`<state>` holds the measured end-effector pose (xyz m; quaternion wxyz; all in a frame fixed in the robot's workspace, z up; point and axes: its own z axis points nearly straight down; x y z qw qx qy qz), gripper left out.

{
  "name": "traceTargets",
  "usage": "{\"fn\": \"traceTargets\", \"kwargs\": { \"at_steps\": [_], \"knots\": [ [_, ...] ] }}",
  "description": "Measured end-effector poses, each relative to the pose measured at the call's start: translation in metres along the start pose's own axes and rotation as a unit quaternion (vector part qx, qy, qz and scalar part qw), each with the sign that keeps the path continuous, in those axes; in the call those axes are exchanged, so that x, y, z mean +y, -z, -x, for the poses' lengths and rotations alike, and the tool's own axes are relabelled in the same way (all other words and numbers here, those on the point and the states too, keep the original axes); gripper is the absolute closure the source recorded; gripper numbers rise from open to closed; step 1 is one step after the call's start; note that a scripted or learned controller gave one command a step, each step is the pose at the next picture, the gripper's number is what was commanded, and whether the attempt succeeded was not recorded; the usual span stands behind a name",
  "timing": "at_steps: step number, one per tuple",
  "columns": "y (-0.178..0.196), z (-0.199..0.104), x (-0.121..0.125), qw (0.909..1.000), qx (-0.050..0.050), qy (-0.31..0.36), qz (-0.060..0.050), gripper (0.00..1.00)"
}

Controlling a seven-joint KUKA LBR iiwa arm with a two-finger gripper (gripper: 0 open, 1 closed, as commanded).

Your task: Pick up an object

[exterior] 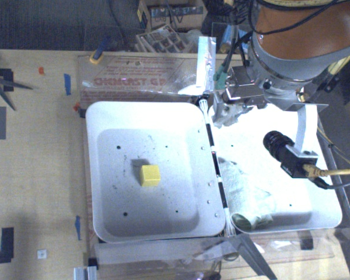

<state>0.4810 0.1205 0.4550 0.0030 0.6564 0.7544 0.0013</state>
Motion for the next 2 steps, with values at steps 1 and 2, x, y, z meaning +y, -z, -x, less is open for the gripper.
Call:
{"fn": "traceTargets", "kwargs": {
  "at_steps": [1, 2],
  "knots": [
    [-0.02, -0.007, 0.082, 0.9962, 0.001, 0.087, -0.001, 1.0],
    [-0.02, -0.059, 0.006, 0.9999, 0.001, 0.015, -0.005, 1.0]
  ]
}}
